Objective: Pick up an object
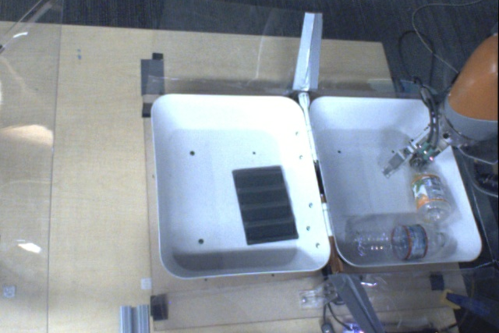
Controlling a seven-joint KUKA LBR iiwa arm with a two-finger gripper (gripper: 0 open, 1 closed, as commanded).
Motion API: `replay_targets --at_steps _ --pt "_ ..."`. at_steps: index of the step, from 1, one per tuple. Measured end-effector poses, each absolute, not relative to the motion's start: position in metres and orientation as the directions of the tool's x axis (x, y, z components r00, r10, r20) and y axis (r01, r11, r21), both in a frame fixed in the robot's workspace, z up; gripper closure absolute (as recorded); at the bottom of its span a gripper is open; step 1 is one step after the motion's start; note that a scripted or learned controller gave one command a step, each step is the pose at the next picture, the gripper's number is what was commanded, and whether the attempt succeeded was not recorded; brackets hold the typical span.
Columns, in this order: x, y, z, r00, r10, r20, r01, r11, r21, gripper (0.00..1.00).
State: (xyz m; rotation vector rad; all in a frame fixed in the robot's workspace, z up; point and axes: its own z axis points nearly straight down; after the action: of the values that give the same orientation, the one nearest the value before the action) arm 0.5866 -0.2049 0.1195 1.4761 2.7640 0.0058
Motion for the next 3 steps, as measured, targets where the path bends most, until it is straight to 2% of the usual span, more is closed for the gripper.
replay_targets --at_steps 1,2,3 --pt "0.586 -0.205 0.089 -0.625 0.780 -0.010 0.780 0.625 0.009 0.00" --pt "0.610 -0.129 0.090 -0.622 0.783 -0.009 0.783 0.622 0.012 0.00" --pt "0.524 -0.173 0.148 -0.502 0.865 -0.005 0.865 0.502 0.005 0.00"
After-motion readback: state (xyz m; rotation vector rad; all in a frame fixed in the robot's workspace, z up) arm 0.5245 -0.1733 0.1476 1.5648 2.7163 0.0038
